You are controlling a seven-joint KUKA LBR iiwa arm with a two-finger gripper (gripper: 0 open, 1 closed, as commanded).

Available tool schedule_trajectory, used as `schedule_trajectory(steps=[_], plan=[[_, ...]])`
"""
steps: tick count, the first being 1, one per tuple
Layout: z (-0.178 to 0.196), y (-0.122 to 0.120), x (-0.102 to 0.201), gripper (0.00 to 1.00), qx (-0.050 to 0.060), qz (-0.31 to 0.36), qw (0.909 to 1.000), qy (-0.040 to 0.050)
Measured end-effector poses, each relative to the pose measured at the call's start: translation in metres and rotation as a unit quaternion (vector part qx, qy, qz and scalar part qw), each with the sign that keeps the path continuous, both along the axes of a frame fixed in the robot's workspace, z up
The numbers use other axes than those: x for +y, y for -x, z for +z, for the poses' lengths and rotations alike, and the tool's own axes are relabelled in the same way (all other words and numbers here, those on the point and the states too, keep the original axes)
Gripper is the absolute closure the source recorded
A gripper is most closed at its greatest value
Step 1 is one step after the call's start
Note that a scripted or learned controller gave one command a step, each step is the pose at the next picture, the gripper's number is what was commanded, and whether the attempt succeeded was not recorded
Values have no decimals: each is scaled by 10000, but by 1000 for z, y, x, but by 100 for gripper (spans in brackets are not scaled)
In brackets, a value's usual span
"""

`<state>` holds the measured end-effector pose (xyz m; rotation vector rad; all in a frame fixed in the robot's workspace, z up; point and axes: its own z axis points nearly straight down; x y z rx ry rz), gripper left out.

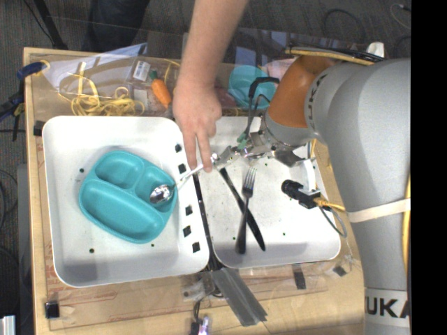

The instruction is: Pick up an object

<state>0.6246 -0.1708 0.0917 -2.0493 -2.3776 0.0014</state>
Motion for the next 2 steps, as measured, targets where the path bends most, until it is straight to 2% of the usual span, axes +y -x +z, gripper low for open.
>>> schedule_trajectory(steps=[1, 2], plan=[[11, -1, 1, 100, 2, 25, 10000, -3], [10, -1, 1, 0, 3, 25, 10000, -3]])
